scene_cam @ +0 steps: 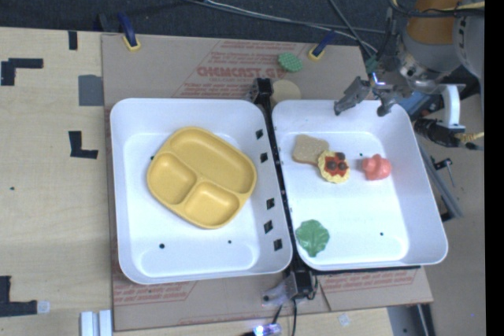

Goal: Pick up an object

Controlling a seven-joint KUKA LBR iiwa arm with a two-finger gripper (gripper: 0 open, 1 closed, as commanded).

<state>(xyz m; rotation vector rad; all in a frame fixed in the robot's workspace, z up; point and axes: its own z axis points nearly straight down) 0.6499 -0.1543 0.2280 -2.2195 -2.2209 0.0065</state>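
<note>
Two white bins sit on cardboard; the right bin (409, 244) holds a pink toy (376, 167) beside a small tart (334, 166). My gripper (363, 98) hangs above its far rim, fingers apart, empty. Descending carelessly, I might nudge the tart instead.

- The two white bins, left (126, 193) and right (421, 193), look like smooth plastic with a faint sheen.
- The yellow divided plate (201, 176) is smooth, glossy plastic.
- The surface (39, 193) has a pale matt wood look.
- A brown cardboard sheet (228, 71) under the bins is matt, with red print.
- The claw (365, 97) looks like dull grey metal.
- The green toy (313, 237) looks matt and soft-edged.
</note>
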